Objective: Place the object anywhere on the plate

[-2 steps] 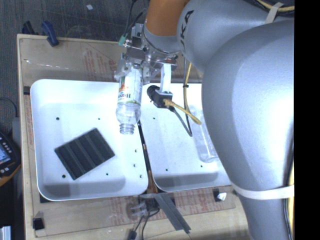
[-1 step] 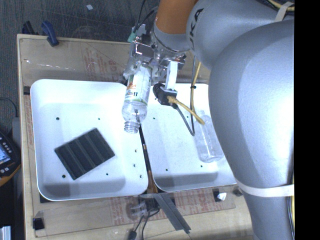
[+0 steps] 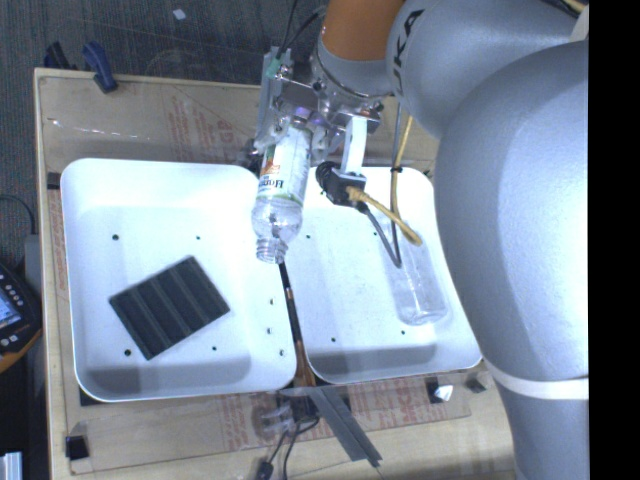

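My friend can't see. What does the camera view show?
A grey robot arm's gripper holds a clear bottle above the gap between two white bins. A dark ridged plate lies in the left bin.

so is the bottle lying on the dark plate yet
No, the bottle hangs between the gripper's fingers above the bins' seam, apart from the dark plate.

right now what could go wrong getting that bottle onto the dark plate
The pincer grips the clear bottle near its base, so the long body hangs cap-down and could swing or slip out. It hangs above the divide between the bins, apart from the dark ribbed plate in the left bin, so an early release would miss. A round bottle may also roll off the flat plate.
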Tool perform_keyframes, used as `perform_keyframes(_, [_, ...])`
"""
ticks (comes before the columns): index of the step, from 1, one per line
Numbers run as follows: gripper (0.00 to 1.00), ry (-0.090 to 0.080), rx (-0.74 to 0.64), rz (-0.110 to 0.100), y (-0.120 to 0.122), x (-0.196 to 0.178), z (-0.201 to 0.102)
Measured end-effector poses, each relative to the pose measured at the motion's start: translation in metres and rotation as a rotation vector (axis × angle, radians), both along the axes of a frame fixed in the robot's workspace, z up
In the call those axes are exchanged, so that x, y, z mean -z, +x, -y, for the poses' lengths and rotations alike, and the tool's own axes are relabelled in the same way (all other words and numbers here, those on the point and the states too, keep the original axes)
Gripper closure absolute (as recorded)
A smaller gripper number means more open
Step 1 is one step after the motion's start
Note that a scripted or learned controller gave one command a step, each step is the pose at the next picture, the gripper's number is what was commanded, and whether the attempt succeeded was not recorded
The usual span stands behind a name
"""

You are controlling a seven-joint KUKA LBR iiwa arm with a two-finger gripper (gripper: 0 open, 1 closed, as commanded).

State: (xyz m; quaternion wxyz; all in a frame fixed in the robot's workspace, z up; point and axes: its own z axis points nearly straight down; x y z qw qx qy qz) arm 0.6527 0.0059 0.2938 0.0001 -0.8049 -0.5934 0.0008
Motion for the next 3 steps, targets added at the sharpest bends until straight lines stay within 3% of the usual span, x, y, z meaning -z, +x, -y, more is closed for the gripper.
perform_keyframes(1, [1.0,0.0,-0.032,-0.002,0.004,-0.01,0.038])
perform_keyframes(2, [1.0,-0.001,0.105,0.001,-0.009,-0.035,0.038])
perform_keyframes(3, [1.0,-0.001,0.101,0.002,0.004,-0.023,0.082])
